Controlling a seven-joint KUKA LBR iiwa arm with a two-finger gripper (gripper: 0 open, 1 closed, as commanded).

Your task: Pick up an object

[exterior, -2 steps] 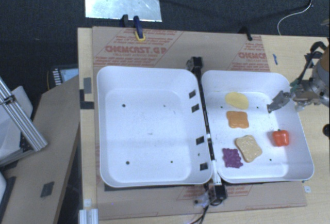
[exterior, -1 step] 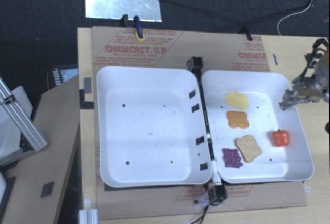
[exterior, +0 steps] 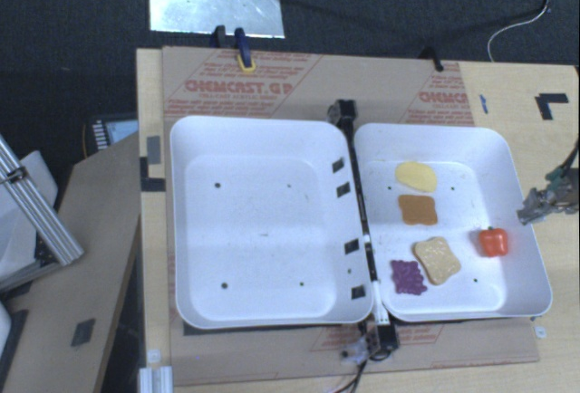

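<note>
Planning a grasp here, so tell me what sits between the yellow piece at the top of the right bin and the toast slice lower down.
In the camera view, a brown square piece lies between the yellow piece and the toast slice.

In the right bin (exterior: 507, 165) I see five small toy foods lying flat and apart: a yellow oval piece (exterior: 416, 175), a brown square (exterior: 418, 209) just below it, a tan toast slice (exterior: 437, 260), purple grapes (exterior: 408, 277) beside it, and an orange-red pepper (exterior: 493, 242) near the right wall.
</note>
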